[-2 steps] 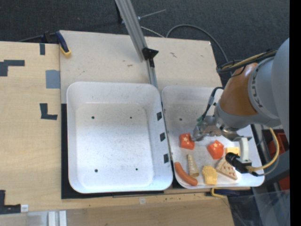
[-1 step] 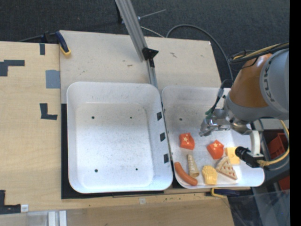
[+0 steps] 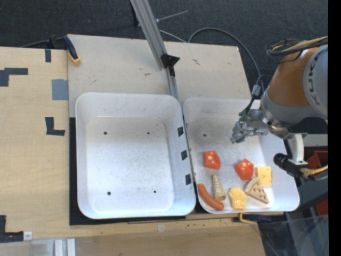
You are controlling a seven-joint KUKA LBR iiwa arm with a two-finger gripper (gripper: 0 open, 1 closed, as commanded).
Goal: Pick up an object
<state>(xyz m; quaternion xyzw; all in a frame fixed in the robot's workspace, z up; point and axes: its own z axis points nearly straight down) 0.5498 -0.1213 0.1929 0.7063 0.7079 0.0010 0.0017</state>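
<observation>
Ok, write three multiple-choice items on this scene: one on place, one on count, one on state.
1. Which bin holds the toy food?
A. left bin
B. right bin
C. both bins

2. How many red pieces lie in that bin, leaving aside the hot dog?
A. two
B. four
C. none

3. How does the hot dog lie?
A. upright
B. flat by the bin's near left corner
C. outside on the bench

Key: 1 B, all pieces sit in the right bin. 2 A, one red piece and another. 3 B, the hot dog lies flat there, far from the end effector.
</observation>
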